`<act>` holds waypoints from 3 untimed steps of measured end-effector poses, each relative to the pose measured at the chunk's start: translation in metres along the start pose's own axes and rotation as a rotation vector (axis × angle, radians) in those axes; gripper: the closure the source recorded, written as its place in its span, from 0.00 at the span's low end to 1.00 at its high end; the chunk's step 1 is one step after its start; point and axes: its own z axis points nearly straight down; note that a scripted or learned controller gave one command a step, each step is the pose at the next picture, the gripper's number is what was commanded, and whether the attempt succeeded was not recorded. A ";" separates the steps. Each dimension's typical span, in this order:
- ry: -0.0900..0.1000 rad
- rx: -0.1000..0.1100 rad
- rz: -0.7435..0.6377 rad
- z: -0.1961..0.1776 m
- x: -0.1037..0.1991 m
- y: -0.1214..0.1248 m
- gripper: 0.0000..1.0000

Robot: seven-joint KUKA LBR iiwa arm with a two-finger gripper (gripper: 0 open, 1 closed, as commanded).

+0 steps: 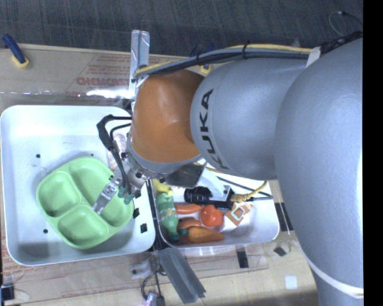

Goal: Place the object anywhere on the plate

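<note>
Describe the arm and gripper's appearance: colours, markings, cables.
The arm is bulky, rounded and glossy grey, with black KUKA lettering beside a wide orange band. Black cables run along its top, with yellow beside them. The gripper is small, metallic silver, with slim fingers.

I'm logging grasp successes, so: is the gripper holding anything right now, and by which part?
Cannot be told. The gripper is over the green plate in the left bin, with something teal beside its fingers, but a hold isn't clear.

arm (274,126) hides most of right bin (268,231)
</note>
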 end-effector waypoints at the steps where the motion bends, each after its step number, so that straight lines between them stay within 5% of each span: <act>1: 0.000 0.000 -0.005 -0.010 0.000 0.001 1.00; 2: 0.000 0.000 -0.005 -0.010 0.000 0.001 0.00; 3: -0.001 0.000 -0.009 -0.020 -0.001 0.002 1.00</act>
